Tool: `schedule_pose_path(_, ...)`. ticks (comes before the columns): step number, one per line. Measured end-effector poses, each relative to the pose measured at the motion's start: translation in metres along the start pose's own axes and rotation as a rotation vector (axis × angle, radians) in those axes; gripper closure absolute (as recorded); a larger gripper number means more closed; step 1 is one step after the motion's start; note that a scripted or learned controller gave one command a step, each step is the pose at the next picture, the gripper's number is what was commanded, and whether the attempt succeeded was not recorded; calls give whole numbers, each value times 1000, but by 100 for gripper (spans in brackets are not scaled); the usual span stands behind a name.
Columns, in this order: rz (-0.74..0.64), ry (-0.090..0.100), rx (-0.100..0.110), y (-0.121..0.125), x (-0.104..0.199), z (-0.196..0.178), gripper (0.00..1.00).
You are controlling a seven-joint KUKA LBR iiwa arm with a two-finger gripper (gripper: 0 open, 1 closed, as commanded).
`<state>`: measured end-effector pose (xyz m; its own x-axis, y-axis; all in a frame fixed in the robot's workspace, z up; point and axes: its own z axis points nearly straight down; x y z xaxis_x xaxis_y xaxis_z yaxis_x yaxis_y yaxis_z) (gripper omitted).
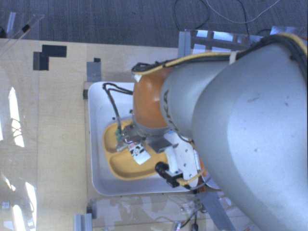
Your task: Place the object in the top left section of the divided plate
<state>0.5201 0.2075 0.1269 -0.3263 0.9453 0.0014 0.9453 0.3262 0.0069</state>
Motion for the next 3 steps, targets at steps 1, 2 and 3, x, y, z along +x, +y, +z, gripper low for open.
schedule_pose_path(1,-218,-12,-74,-3,19,15,100)
schedule_pose_path(2,-270,-1,1,-8,0,-103,100)
schedule_pose_path(3,-411,0,5,-44,-60,-27,100)
